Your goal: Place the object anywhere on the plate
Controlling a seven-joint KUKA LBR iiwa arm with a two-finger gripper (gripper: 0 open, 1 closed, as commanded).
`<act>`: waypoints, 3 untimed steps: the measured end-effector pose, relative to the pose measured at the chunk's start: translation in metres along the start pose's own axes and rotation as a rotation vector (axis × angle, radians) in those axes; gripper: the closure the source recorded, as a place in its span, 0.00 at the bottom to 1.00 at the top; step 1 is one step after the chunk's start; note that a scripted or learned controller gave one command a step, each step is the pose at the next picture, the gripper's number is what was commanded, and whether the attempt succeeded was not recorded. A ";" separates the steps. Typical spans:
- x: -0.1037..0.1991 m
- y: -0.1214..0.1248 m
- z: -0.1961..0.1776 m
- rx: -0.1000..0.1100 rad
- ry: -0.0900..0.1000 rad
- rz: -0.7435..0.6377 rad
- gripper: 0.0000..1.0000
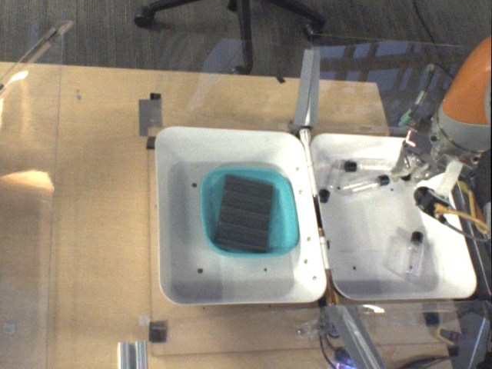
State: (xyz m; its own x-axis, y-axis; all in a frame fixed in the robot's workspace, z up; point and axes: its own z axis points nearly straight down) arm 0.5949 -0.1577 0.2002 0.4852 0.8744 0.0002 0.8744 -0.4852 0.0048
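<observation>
Dark grey ribbed rectangular block (pixel 245 214) lay flat on the teal square plate (pixel 287 220), inside the left white bin (pixel 173 221). Right bin (pixel 461 271) held small clear plastic vials with black caps (pixel 361 183). Bins sat on a pale wooden bench (pixel 77 206); office chair base (pixel 238 10) on grey carpet beyond. Gripper (pixel 411 164) hung over the right bin's far right corner, its opening impossible to tell.

**Setting: robotics lab in an office-type room**

Light wooden desk (pixel 77 229) carrying two shallow white bins (pixel 177 283) side by side, fixed by metal brackets (pixel 151 115). Grey carpet floor (pixel 92 14) behind, with the black star base of a swivel chair (pixel 244 10). Grey-and-orange robot arm (pixel 469 98) at right; loose cables (pixel 453 214) beside it.
</observation>
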 end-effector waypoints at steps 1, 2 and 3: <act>0.055 -0.065 -0.015 0.002 0.002 -0.170 1.00; 0.099 -0.105 0.015 0.002 0.003 -0.268 1.00; 0.098 -0.105 0.015 0.001 0.003 -0.267 0.00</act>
State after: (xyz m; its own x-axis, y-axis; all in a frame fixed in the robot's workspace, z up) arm 0.5513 -0.0209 0.1851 0.2372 0.9715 0.0022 0.9714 -0.2372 0.0041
